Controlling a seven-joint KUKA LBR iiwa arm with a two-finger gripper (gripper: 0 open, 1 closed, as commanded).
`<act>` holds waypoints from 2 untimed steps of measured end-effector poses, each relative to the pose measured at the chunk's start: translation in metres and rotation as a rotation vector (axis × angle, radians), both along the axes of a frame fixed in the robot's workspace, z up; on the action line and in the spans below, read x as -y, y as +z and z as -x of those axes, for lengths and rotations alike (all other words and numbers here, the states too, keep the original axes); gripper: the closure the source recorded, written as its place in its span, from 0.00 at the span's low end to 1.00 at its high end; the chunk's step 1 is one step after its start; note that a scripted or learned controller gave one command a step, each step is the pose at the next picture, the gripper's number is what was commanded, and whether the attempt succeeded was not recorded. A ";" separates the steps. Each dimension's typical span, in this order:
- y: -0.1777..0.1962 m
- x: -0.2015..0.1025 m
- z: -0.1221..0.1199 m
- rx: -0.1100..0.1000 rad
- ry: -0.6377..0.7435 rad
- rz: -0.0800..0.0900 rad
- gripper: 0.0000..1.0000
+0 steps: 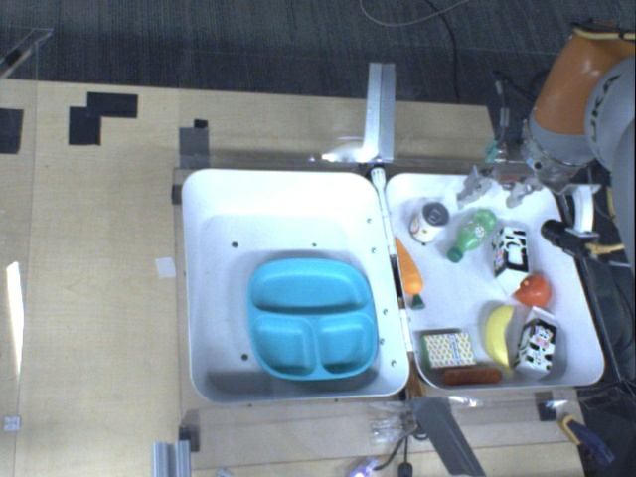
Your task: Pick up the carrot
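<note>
Gripper (pixel 500 180) hangs over the far edge of the right bin (pixel 586 366), its two fingers (pixel 477 182) spread apart, with nothing between them. It touches no object as far as the view shows; the green bottle (pixel 470 235) lies just under it, toward 7 o'clock.

Labels are too small to read. The two cartons (pixel 511 249) (pixel 537 346) have black and white cow-like patches, and the small box (pixel 447 349) has a fine dotted pattern, but no writing can be read. The can (pixel 431 218) shows a dark top and a white side.

The carrot (pixel 407 269) lies along the left wall of the right bin, beside the divider, thin end toward the far side. From the gripper it is at about 8 o'clock, well apart, with the can and the bottle between them.

Near the front of this bin are a banana (pixel 498 333), an orange-red fruit (pixel 534 290) and a brown stick-shaped thing (pixel 471 375). The left bin (pixel 214 266) holds a blue tray (pixel 310 316).
</note>
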State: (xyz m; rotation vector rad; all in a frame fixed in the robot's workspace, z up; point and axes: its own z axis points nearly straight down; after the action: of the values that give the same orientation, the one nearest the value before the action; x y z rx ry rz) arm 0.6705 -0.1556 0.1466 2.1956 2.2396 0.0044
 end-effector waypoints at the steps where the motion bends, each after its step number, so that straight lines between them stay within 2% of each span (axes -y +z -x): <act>1: -0.026 -0.026 0.025 0.001 -0.040 -0.001 0.00; 2: 0.040 -0.109 0.075 0.000 0.084 -0.002 0.00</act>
State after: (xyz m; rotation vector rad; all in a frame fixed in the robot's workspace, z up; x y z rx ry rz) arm 0.5956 -0.0470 0.1865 2.1001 2.3311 0.0071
